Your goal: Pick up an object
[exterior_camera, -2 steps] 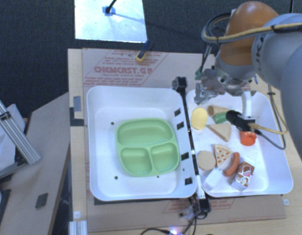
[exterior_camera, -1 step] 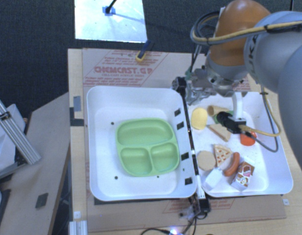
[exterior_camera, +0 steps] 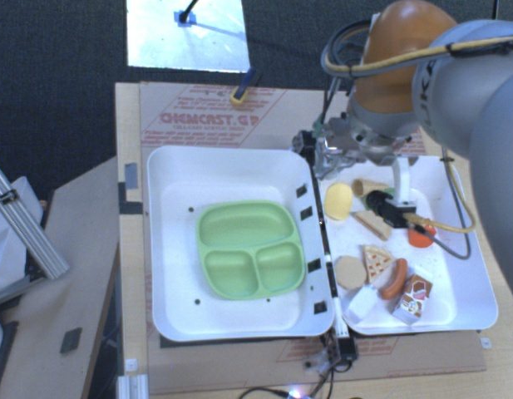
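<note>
From my screen, the gripper (exterior_camera: 323, 158) hangs over the far corner of the right-hand bin (exterior_camera: 466, 293), next to the wall it shares with the left-hand bin (exterior_camera: 169, 248). The wrist housing hides its tips, so I cannot tell whether it is spread or closed. I see nothing held in it.

The things I could pick all lie in the right-hand bin:
- A yellow lemon-shaped toy (exterior_camera: 339, 200) sits nearest the gripper, close to the shared wall.
- A tan wedge (exterior_camera: 372, 224) lies just beside it, toward the bin's middle.
- A red piece (exterior_camera: 421, 238) lies further toward the outer edge.
- A round tan disc (exterior_camera: 350, 272), a pizza slice (exterior_camera: 377, 263) and a sausage (exterior_camera: 393, 278) are bunched side by side along the near half; the slice looks to touch both neighbours.
- A small carton (exterior_camera: 412, 298) and a white piece (exterior_camera: 362, 304) lie by the near edge.

The left-hand bin holds a green divided tray (exterior_camera: 248, 248), lying flat at its middle and well apart from the gripper. Both bins rest on a printed cardboard sheet (exterior_camera: 210, 121).
</note>
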Controlling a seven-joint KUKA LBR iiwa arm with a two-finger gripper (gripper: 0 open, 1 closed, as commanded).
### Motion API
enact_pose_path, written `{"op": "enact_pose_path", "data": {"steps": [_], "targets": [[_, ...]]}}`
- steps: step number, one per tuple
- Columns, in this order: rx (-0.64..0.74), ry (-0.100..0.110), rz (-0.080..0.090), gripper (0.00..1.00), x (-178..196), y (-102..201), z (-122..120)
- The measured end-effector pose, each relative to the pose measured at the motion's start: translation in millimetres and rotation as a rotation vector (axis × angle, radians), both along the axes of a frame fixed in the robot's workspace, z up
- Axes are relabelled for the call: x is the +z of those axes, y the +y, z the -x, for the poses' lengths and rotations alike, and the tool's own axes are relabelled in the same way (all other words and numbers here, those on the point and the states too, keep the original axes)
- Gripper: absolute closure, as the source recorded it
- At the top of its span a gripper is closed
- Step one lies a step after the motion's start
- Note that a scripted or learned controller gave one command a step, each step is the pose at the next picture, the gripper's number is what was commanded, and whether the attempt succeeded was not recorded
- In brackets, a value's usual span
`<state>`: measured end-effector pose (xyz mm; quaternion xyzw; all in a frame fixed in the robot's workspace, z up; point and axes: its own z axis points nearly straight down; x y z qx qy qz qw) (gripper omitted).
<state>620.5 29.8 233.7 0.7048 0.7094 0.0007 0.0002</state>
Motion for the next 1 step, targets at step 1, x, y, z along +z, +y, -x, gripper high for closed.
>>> {"op": "enact_pose_path", "data": {"steps": [1], "targets": [[-0.006,0.000,0.001,1.00,-9.5,-11.5,3.8]]}}
